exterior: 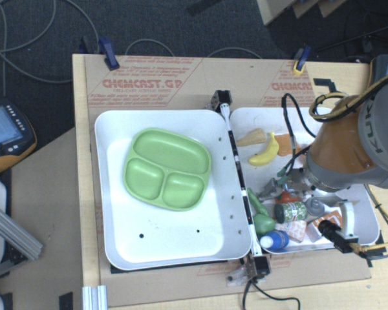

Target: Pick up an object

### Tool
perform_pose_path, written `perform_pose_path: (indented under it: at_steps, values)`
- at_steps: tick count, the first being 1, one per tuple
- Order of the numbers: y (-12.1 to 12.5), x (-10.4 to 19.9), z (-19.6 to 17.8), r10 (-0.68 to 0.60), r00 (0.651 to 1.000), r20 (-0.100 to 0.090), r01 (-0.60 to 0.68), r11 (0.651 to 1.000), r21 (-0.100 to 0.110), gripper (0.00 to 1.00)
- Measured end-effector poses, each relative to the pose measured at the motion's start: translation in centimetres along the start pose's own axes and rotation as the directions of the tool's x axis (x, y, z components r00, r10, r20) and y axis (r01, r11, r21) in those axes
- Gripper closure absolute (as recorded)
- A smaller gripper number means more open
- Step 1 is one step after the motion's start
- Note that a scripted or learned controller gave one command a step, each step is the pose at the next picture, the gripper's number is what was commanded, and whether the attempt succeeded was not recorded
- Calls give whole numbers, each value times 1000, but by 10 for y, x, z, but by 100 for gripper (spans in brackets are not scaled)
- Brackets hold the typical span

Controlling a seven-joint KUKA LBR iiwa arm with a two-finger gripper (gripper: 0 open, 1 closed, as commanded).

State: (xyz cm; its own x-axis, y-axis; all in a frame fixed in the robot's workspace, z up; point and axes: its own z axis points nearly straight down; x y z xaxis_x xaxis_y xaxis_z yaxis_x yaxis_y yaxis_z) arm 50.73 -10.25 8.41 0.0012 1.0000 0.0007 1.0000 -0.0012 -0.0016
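The grey arm with its orange band (pixel 341 148) is reaching down into the right white bin (pixel 368 221), at the frame's lower right; whether anything is being grasped, I cannot tell, so the pick is seemingly not finished. Candidates are lying there: a yellow plastic banana (pixel 265 152) and a small can (pixel 291 212). The left white bin (pixel 116 192) is holding a green sectioned plate (pixel 167 168).

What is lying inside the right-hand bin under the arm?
Visible in the right bin: a yellow banana, a green toy, a blue-capped item and small packaged pieces. The arm covers the bin's right half; anything there is hidden.
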Motion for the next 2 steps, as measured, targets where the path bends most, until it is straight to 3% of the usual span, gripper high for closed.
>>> perform_pose_path:
  at_steps: [1,2]
  values:
    - [0,0,-10,0,1000,1,0,1000,-2,100]
    - [46,51,-101,-3,1000,0,3,1000,-3,100]
